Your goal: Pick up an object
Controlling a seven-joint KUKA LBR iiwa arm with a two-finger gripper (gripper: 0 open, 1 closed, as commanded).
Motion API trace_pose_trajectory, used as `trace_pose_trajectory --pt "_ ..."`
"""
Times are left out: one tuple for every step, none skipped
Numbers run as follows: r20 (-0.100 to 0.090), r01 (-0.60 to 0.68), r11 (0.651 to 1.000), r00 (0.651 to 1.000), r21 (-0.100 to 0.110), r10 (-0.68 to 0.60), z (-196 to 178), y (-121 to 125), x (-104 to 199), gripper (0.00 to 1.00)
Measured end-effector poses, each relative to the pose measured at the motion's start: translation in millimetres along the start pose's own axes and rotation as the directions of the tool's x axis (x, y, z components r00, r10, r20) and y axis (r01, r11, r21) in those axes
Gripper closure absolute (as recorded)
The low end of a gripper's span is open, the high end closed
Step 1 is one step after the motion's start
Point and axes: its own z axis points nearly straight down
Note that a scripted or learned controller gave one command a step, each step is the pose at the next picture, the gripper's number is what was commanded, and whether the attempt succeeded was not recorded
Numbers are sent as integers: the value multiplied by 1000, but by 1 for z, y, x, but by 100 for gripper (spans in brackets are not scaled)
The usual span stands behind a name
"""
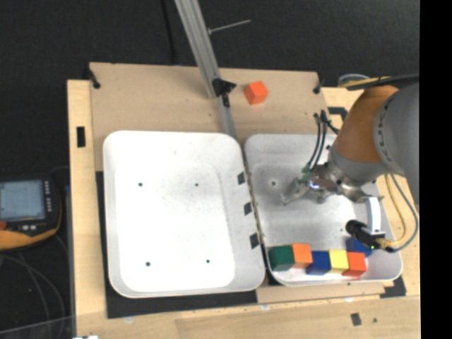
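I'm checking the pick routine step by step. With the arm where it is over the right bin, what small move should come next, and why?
Probably slide the gripper toward the near edge of the right bin, over the row of blocks. It now hangs above bare bin floor with nothing under it, while every block in this bin sits along that near wall. The orange cube lies outside both bins on the board.
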Motion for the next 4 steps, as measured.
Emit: trace_pose_trajectory --pt "5 -10 1000 1000 -1 10 6 -16 -49 0" --pt "0 -1 1000 1000 0 1 6 -3 3 0" --pt "6 -3 1000 1000 -8 3 5 68 -39 0" --pt "3 -7 1000 1000 -7 7 -84 10 -7 0"
